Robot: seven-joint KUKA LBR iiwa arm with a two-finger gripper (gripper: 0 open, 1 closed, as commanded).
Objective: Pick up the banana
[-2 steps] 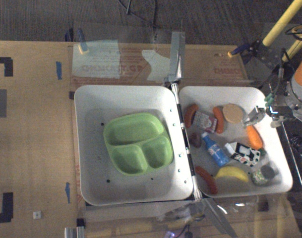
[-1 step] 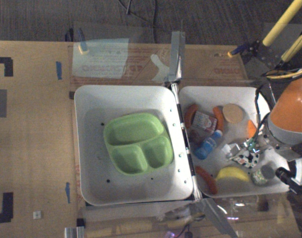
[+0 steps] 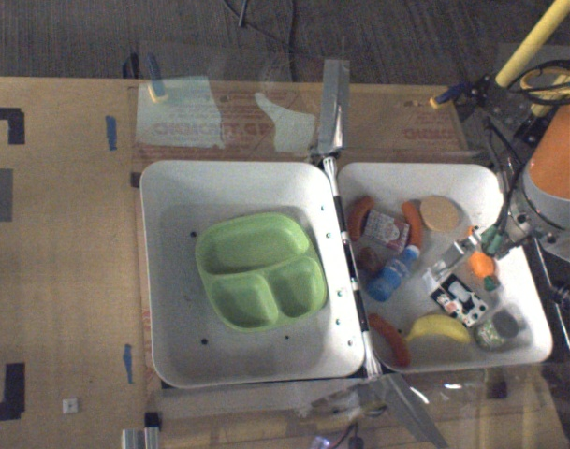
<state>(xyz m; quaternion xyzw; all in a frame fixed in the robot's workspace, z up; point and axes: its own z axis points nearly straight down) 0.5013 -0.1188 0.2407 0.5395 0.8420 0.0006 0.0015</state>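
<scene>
Yellow banana point(image 3: 439, 328), flat, right bin's front

Faint reddish print runs across the cardboard sheet point(image 3: 378, 124) at the far side, too blurred to read.

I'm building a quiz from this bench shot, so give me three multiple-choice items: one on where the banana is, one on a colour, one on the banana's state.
1. The banana lies in: A) the left bin B) the right bin C) the green tray
2. The bottle near the divider is: A) blue B) yellow C) black
3. The banana is: A) lifted B) resting on the bin floor C) on the bench

Key: 1 B, it sits near the right bin's front edge. 2 A, its body is blue. 3 B, it lies flat, apart from the gripper.
</scene>
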